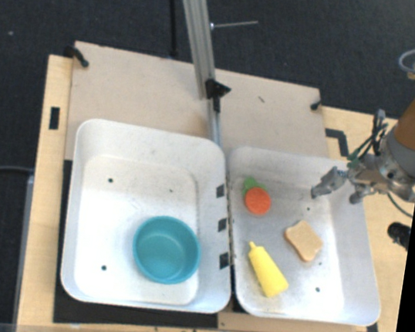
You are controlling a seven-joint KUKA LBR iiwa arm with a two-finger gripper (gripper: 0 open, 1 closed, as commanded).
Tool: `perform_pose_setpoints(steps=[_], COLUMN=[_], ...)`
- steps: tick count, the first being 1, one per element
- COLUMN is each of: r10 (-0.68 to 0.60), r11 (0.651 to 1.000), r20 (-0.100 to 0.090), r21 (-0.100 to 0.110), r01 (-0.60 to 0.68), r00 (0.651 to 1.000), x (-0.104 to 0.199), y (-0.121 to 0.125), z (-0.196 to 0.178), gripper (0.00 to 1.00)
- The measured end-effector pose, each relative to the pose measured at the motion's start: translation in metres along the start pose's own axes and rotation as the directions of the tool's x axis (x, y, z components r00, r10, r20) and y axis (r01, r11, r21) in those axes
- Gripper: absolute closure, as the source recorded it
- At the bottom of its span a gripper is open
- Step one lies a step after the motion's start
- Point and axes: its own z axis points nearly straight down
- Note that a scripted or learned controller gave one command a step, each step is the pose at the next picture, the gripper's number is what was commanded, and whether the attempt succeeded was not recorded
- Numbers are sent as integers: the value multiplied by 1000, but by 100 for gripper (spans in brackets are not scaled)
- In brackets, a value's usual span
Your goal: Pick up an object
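Camera view: we are seeing the pincer (pixel 338 187) hanging over the upper right part of the right bin (pixel 358 302), its two fingers spread apart with nothing between them. Candidates for the pick are lying in that bin: a tan bread-like slice (pixel 303 240) nearest the pincer, a yellow bottle (pixel 267 270) lying on its side toward the front, and an orange carrot-like piece (pixel 257 200) with a green top near the divider. A teal bowl (pixel 167 249) is sitting in the left bin (pixel 92 182), well apart from the arm.

Risks, as we are judging them: the slice is lying flat, so the fingers may be closing above it or skidding off its edges. The bottle is rounded and may be rolling away under one-sided contact. A descent close to the bin wall may be striking the rim and jolting the counter (pixel 34 251).
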Motion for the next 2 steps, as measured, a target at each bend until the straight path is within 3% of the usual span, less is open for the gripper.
perform_pose_setpoints(steps=[1, 2], r10=[0, 4], r11=[1000, 1000], r20=[1, 1], r21=[0, 1], r01=[0, -4], r00=[1000, 1000], x=[0, -2], y=[0, -6], z=[0, 57], gripper=[0, 0])
